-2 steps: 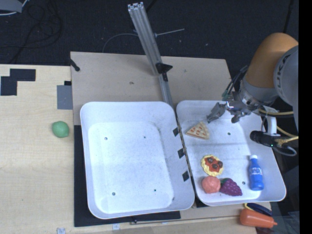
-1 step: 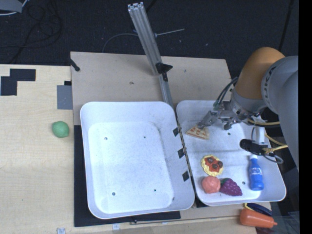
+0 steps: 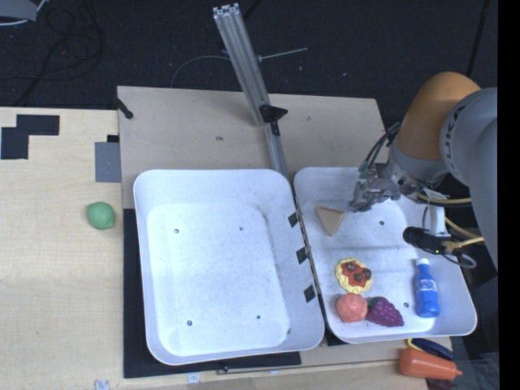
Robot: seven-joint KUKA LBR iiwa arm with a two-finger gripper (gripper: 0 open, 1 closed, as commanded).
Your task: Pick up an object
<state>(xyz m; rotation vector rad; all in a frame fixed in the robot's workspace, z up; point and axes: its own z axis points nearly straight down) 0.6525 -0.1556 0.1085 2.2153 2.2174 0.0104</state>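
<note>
Camera view from above the counter (image 3: 57, 242), claw (image 3: 363, 197) low in the right bin (image 3: 325, 187), just beside a tan wedge (image 3: 330, 219), its opening impossible to tell, blue bottle (image 3: 425, 286), pizza toy (image 3: 354, 275), purple grapes (image 3: 384, 311) nearer the front.

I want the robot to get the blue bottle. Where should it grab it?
Best guess: grip the blue bottle across its middle, coming straight down from above. It lies flat in the right bin, its long axis running toward the back wall, so its narrow sides face left and right. The purple grapes sit apart to its left, leaving room for a finger.
</note>
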